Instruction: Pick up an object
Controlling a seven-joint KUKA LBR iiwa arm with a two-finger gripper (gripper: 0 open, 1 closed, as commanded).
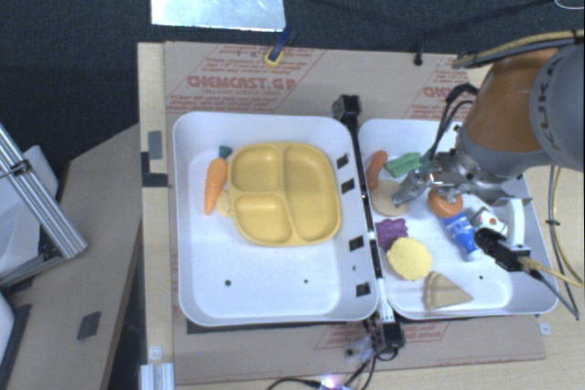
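Camera view, left to right: the left bin (206,279) rests on a brown printed board (228,79) and holds two items. A toy carrot (215,184) lies near the bin's left wall, with its green top pointing toward the far side. Just beside it on the right, roughly in the middle of the bin, lies a yellow divided plate (279,195) with three compartments. The right bin (489,286) sits directly against the left bin along one shared edge. Near that edge lies an orange-red toy sausage (376,169), with a green toy piece (402,165) just beside it on the right and a pale tan round piece (388,198) just nearer the camera than both. Further toward the near side lie a purple piece (391,231) and a yellow round piece (409,258), close together, and a tan wedge (445,290) near the near wall. The gripper (417,185) is positioned inside the right bin, over the tan round piece and next to the green toy piece. Its degree of opening cannot be told, nor whether it has hold of anything. To its right lie an orange piece (445,204), a blue piece (462,233) and a small white and red piece (491,219). The arm (516,132) extends over the bin's right part
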